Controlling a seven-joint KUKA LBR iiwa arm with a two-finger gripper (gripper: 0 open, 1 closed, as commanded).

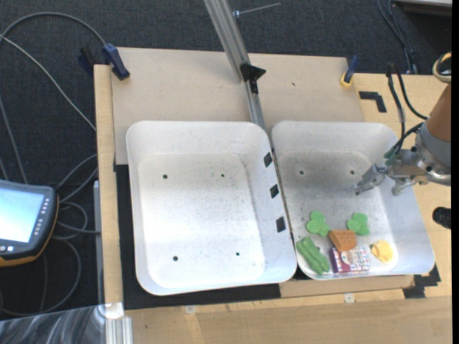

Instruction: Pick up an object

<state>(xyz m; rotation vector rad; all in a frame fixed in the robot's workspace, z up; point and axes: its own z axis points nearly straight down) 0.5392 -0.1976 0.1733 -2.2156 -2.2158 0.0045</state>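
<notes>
Approach step: hand (pixel 373 178) hovers over right bin (pixel 323 138), finger state unclear, nothing seen held. Green toy (pixel 358 223) lies below hand, among small items. Next: descend, centre, close.

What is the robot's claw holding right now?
Nothing. The grey metal gripper hangs above the right white bin, apart from the small toys lying at its near end.

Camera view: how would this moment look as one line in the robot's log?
gripper: over right bin, holding nothing seen | toys: green pieces, orange block, yellow piece at near edge | left bin
</notes>
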